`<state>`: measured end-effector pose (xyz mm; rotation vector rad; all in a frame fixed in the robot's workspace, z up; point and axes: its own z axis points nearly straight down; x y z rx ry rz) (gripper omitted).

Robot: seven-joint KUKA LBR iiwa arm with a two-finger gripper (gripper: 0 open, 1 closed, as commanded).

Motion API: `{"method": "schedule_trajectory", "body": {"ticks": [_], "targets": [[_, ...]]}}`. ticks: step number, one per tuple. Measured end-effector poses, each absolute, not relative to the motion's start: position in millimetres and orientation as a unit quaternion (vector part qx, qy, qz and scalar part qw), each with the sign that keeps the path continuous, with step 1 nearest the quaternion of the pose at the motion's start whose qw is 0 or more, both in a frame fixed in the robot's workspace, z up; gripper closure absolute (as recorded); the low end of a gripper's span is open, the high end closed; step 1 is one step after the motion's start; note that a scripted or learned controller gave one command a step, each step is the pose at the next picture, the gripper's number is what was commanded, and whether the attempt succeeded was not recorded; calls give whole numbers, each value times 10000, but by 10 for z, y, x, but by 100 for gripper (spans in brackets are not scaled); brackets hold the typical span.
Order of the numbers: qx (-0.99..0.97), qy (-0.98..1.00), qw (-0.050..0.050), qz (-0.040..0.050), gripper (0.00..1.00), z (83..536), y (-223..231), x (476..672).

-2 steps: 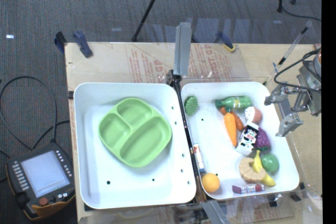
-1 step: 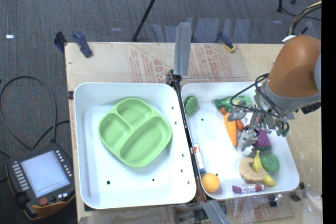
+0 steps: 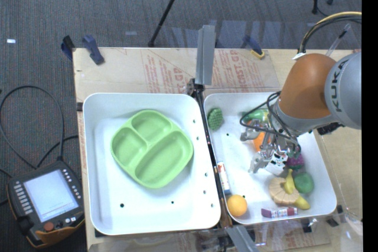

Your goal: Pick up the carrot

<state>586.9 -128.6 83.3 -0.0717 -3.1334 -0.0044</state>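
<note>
The carrot [image 3: 259,140] shows as an orange piece in the middle of the right bin [image 3: 236,104], with green toy leaves [image 3: 255,117] just behind it; the wrist hides most of it. My gripper [image 3: 267,164] hangs just in front of and to the right of the carrot, low over the bin floor. Its fingers [image 3: 258,162] stand apart with white bin floor between them, so it is open and holds nothing.
Right bin: a green bristly piece [image 3: 214,119] at the back left, a marker [image 3: 222,177] along the left wall, an orange [image 3: 237,205], a pink box [image 3: 279,211], a banana [image 3: 289,183], a lime [image 3: 304,183], purple grapes [image 3: 295,160]. Left bin: a green divided plate [image 3: 152,147].
</note>
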Motion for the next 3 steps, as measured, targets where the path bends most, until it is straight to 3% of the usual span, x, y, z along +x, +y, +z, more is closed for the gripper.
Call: {"method": "schedule_trajectory", "body": {"ticks": [1,2,3], "targets": [[-194,-9998,-14,-7,100,982,-1263,5911],[-304,-9995,-29,4,100,1677,-1370,5033],[-909,-9959,-24,-11,100,2441,-473,4779]]}}
